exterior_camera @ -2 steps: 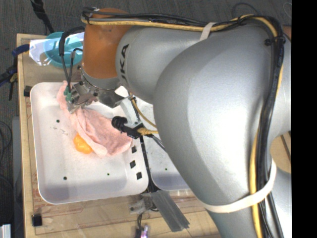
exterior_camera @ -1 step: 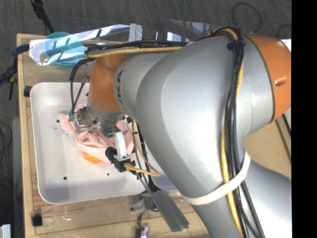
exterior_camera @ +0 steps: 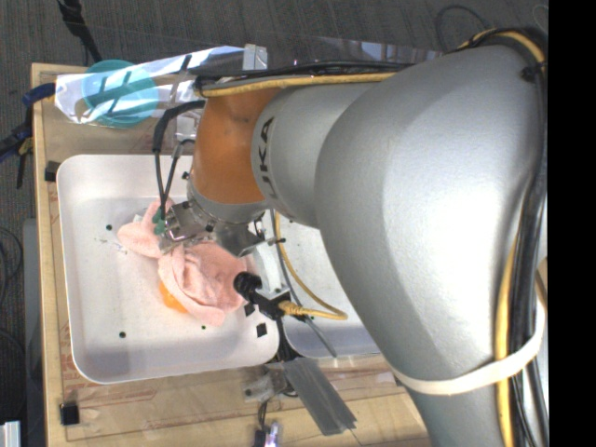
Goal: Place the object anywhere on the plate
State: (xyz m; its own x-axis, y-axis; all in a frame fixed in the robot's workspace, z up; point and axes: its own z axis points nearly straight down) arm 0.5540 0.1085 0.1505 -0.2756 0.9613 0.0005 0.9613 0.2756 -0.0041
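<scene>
Camera view, counted inventory: one arm (exterior_camera: 410, 203), mine, grey with one orange band (exterior_camera: 228, 152) above the wrist; two white bins, the left bin (exterior_camera: 88, 277) mostly exposed and the right bin (exterior_camera: 321, 343) largely covered by my arm; one pink cloth (exterior_camera: 191, 268); one orange item (exterior_camera: 170, 296) showing as a sliver beneath the cloth's lower left edge; one blue-and-clear plastic bundle (exterior_camera: 126, 91) on the bench beyond the left bin's far rim.

My pincer (exterior_camera: 172, 226) sits over the upper part of the pink cloth, near the centre of the left bin. Wrist hardware and cables hide its tips, so I cannot tell whether it is wide, narrow, or gripping the cloth.

Edges and open room: the cloth lies well apart from the left bin's left wall and near wall. Bare white floor shows to the left of the cloth and below it. On the right side the cloth comes near the rim shared with the right bin, where my wrist and a black cable fitting (exterior_camera: 250, 287) crowd the space.

Orientation: the cloth is crumpled. Its long axis runs diagonally from upper left to lower right. The orange item is too covered to give a heading.
</scene>
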